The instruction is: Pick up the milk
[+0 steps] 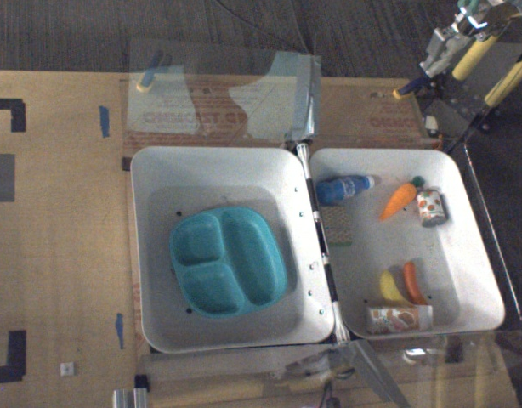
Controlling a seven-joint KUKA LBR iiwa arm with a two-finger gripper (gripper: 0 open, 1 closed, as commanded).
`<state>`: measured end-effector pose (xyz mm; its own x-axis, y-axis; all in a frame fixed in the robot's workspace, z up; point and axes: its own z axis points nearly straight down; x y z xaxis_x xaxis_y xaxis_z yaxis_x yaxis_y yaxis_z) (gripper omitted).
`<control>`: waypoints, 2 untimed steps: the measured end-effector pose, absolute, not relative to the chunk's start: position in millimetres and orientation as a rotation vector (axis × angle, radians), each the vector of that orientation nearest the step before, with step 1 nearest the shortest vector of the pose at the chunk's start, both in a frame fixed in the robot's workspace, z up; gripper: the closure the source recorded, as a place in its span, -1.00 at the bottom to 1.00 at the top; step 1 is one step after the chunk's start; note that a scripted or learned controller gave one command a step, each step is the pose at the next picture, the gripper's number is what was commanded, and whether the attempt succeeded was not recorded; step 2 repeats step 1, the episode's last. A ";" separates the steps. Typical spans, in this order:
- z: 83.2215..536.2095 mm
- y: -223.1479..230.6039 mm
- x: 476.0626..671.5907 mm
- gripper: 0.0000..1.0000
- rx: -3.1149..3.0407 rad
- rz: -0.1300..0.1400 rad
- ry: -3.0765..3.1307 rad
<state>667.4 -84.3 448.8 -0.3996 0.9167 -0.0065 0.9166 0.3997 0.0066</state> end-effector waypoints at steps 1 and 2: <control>461.0 -84.1 668.4 1.00 1.711 0.007 2.615; 461.0 -84.1 668.4 1.00 1.711 0.007 2.615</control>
